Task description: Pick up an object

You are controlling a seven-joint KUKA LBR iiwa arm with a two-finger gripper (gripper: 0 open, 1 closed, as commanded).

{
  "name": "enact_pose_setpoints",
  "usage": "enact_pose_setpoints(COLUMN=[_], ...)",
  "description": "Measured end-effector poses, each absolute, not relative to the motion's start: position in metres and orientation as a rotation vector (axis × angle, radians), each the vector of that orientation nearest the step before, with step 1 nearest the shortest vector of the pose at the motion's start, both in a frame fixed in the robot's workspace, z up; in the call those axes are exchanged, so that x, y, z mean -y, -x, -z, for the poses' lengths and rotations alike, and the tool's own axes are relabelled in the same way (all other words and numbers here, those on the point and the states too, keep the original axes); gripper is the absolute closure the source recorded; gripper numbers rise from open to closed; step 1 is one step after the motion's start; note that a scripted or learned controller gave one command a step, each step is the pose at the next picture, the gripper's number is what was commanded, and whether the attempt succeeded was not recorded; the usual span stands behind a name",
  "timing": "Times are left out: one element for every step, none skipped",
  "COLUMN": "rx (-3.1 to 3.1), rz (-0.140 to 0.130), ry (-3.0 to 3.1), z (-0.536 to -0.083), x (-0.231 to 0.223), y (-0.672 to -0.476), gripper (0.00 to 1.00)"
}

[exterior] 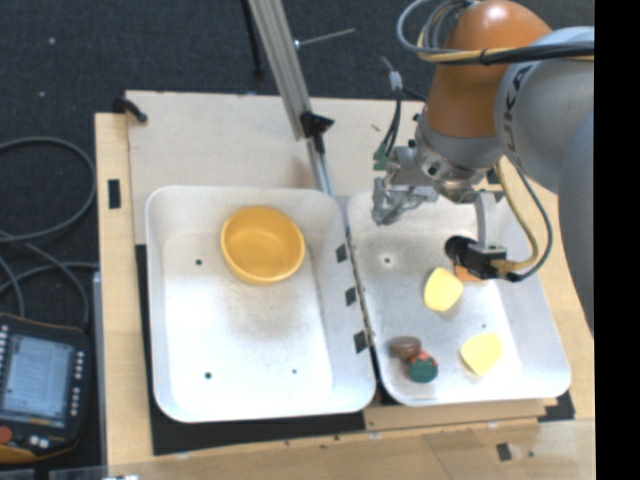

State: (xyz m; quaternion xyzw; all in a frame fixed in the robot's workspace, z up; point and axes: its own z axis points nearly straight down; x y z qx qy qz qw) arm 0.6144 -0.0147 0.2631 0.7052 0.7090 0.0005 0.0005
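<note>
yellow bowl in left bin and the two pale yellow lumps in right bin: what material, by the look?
Yellow bowl: likely moulded plastic, smooth, even colour, soft sheen on the rim. Pale yellow lumps: probably foam or soft plastic, matte with rounded irregular edges; too small to be sure.

Floor (120, 28): dark speckled carpet. Light wooden bench (200, 138) on it, paler board on top. Grey cables (45, 198) loop on the floor at left. Handheld control pendant (35, 378) with lit screen lies lower left. Slanted aluminium pole (285, 68) rises from bench.
</note>
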Motion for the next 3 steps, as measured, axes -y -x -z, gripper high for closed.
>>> enact_pose_setpoints(rx=[-2.227, -2.228, -2.224], rz=[-0.001, -0.002, 0.002], ry=[-2.214, -2.214, -2.216], z=[-0.252, -0.240, -0.241], x=[-0.032, -0.083, -0.080], y=[-0.623, -0.647, -0.646], gripper=[1.00, 1.00, 0.00])
